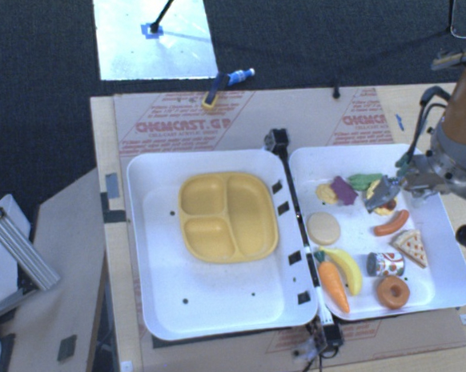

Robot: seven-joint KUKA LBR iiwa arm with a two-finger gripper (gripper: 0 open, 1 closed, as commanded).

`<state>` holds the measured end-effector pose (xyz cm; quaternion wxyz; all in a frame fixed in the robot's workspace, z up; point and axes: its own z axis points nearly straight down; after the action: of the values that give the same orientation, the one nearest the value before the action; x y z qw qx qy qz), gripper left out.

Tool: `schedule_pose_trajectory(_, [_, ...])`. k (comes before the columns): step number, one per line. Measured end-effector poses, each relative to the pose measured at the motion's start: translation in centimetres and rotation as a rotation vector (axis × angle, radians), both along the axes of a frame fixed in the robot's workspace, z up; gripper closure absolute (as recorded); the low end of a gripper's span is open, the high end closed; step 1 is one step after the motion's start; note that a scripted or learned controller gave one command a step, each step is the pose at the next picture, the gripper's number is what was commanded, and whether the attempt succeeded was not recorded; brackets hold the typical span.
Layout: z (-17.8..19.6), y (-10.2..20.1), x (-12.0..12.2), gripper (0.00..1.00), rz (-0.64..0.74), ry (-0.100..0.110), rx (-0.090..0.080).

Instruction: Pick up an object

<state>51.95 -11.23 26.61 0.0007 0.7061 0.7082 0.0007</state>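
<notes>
My tool [381, 194] is positioned over the right-hand shallow white bin [444, 237], in its upper half, with my grey arm and its orange band [462, 115] entering from the right. The tool tip sits low among the toy food items; I cannot tell how it is set, since the tip is small and dark against the objects beneath it. Nothing can be confirmed as gripped. Directly at the tip lies a small red-and-yellow toy piece [386, 207], partly covered by the tool. Just to the left of the tool lie a green leafy toy [364, 181], a purple toy piece [343, 189] and a small yellow toy piece [326, 192]. Just below the tool lies a red toy sausage [392, 223]. Further toward the front of the bin are a round beige toy biscuit [325, 228], a yellow toy banana [345, 267], an orange toy carrot [333, 286], a small printed can [384, 264], a toy pizza slice [411, 248] and an orange toy doughnut [393, 292]. The left-hand white bin [162, 307] holds a yellow three-compartment plastic tray [227, 216], well apart from the tool. Both bins rest on the worktop [187, 116].
</notes>
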Motion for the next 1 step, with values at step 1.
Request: schedule_pose_trajectory(1, [-4.6, -0.82, -0.04, 0.0, -0.002, 0.004, 0.0])
